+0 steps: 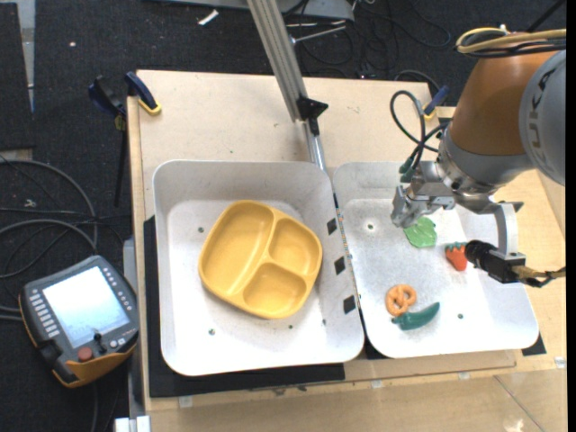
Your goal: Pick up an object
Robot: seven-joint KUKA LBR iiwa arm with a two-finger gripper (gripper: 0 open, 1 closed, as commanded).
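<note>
My gripper (412, 216) hangs low over the right bin (477, 331), near its upper middle. A light green object (421, 234) lies directly under and just in front of the fingertips; whether they touch it cannot be told. A small red-orange object (456, 256) lies to the right of it. Lower down, an orange pretzel-shaped piece (400, 297) rests against a dark green pepper-like piece (418, 316).
The left bin (180, 241) holds a yellow divided plate (261, 257). A metal pole (281, 48) slants up from between the bins. A black camera bracket (493, 261) sticks out beside the wrist. A teach pendant (79, 318) lies off the bench at lower left.
</note>
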